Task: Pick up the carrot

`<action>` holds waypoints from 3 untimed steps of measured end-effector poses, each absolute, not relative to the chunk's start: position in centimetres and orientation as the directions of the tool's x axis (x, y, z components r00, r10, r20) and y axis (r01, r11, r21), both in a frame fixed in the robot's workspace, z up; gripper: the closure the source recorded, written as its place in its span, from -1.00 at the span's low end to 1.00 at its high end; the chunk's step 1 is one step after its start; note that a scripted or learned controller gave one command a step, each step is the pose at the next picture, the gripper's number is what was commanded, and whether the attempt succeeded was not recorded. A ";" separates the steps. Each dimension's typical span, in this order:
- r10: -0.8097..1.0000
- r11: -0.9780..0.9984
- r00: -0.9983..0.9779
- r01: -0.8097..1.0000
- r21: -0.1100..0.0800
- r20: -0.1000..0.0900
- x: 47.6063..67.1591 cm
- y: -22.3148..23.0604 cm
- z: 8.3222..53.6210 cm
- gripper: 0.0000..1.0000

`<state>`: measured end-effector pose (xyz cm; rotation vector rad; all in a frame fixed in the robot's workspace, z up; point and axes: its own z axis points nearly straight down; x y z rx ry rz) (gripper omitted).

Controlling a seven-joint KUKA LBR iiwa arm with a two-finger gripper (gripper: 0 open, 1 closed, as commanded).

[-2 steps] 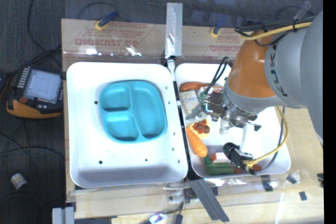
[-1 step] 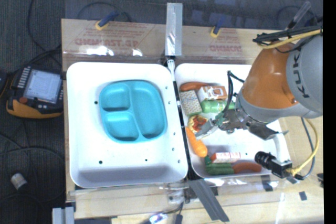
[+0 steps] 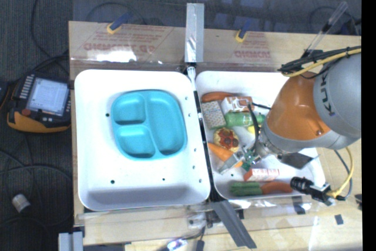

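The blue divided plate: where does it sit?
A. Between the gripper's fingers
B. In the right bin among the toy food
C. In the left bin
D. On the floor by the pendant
C: the blue divided plate lies flat inside the left bin, apart from the gripper over the right bin.

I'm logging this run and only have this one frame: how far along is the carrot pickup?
Done: the arm has reached into the right bin, and the gripper sits low among the clutter. In hand: nothing visibly; the carrot lies on the bin floor just left of the gripper. Left: closing on the carrot and lifting it out.
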<state>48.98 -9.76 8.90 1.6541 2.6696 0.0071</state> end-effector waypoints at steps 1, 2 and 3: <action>0.896 0.444 -0.444 0.896 0.010 0.002 49.2 -9.6 9.9 1.00; 0.881 0.473 -0.473 0.881 -0.001 -0.001 60.3 -6.1 18.3 1.00; 0.843 0.538 -0.538 0.843 -0.003 -0.003 60.5 -5.9 21.0 1.00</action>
